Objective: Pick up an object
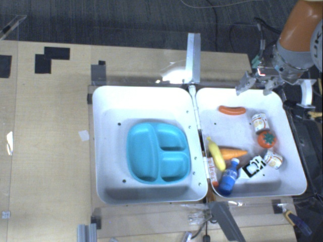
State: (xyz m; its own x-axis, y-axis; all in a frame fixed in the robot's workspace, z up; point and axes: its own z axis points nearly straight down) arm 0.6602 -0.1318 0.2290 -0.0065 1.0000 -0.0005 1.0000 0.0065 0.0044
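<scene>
The right bin [287, 135] holds several small items: an orange-red sausage [231, 110], a small can [258, 121], a tomato [266, 139], a yellow banana [217, 156], a carrot [233, 153], a blue bottle [228, 178], a black-and-white box [254, 166] and a second can [273, 160]. My gripper [256, 87] hovers over the far rim of this bin, above and behind the sausage. Its two fingers are spread apart, open, and hold nothing.
The left bin [108, 135] carries a blue divided plate [158, 152]. A metal post [194, 59] rises behind the seam between the bins. Cables [212, 4] run across the dark floor behind the bench.
</scene>
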